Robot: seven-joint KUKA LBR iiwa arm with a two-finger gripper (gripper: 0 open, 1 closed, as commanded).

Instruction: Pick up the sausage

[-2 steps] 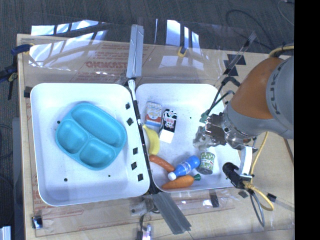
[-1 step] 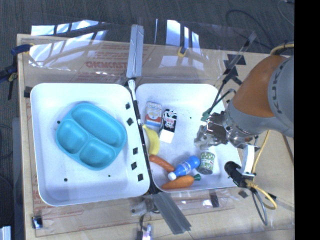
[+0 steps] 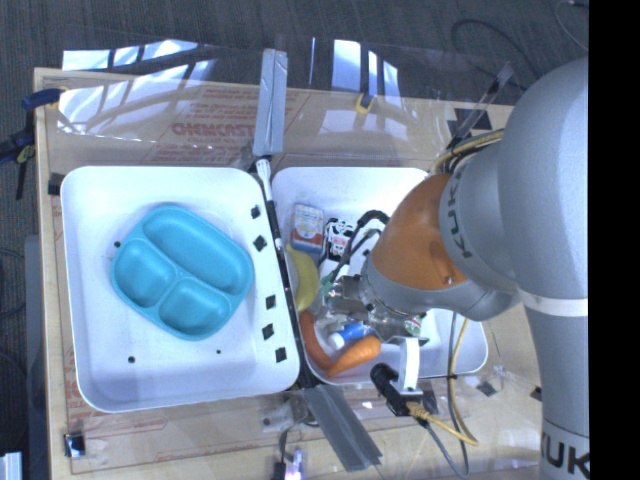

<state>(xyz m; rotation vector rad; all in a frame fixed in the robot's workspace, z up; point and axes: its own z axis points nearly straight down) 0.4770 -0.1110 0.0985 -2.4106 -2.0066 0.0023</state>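
A: Camera view. Arm (image 3: 470,238) reaches in from the right and hangs over the right bin (image 3: 400,180). Gripper (image 3: 352,313) sits low over the clutter at the bin's near-left corner.

B: Open or shut?

A: Cannot tell, the wrist covers it.

B: Sausage?

A: Best guess is the orange-brown rounded piece (image 3: 345,356) along the right bin's near edge, just under the gripper. Partly covered, so the ID is a guess. Beside it: a yellow banana (image 3: 304,276) along the left wall, a small carton (image 3: 307,226) toward the far-left corner, something blue-and-white (image 3: 345,334) touching the orange piece.

B: Left bin (image 3: 90,298)?

A: Blue divided plate (image 3: 180,270) mid-bin.

B: Handling?

A: Likely a light toy with smooth skin, so it may be slippery and roll. Grip should go across the middle, square to its long axis. Risk: neighbours crowd it and the bin wall is close.
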